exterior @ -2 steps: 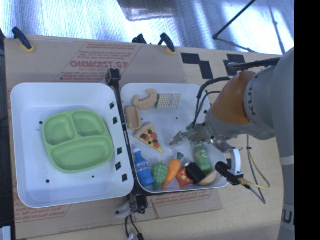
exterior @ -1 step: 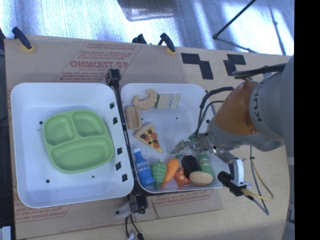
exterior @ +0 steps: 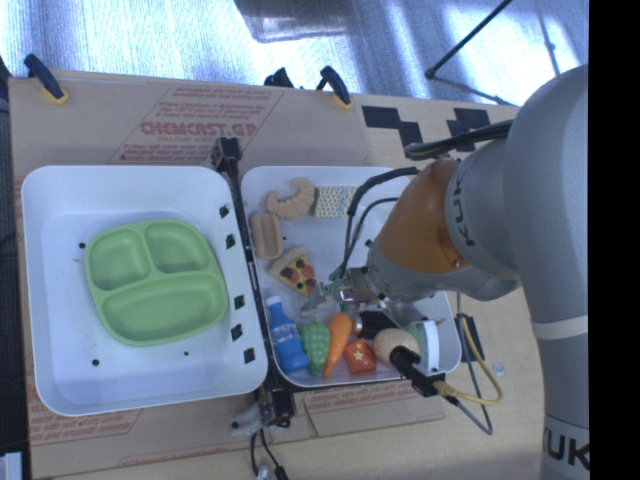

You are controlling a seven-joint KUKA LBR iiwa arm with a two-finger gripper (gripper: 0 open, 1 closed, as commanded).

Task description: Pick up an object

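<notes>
The right white bin (exterior: 262, 184) holds toy food: a croissant (exterior: 288, 198), a patterned block (exterior: 333, 201), a hot dog bun (exterior: 266, 234), a pizza slice (exterior: 295, 271), a blue bottle (exterior: 286, 336), a green vegetable (exterior: 316, 347), a carrot (exterior: 338, 340), a red piece with a star (exterior: 361, 356) and a tan round piece (exterior: 392, 344). My gripper (exterior: 338, 295) is low in this bin, just right of the pizza slice and above the carrot. The grey arm with its orange band (exterior: 425, 230) covers the bin's right part.
The left white bin (exterior: 45, 258) holds a green divided plate (exterior: 157, 280). Black clips line the divider between the bins. Cables (exterior: 470, 393) trail off the bench's front right. Clamps sit on the cardboard's far edge.
</notes>
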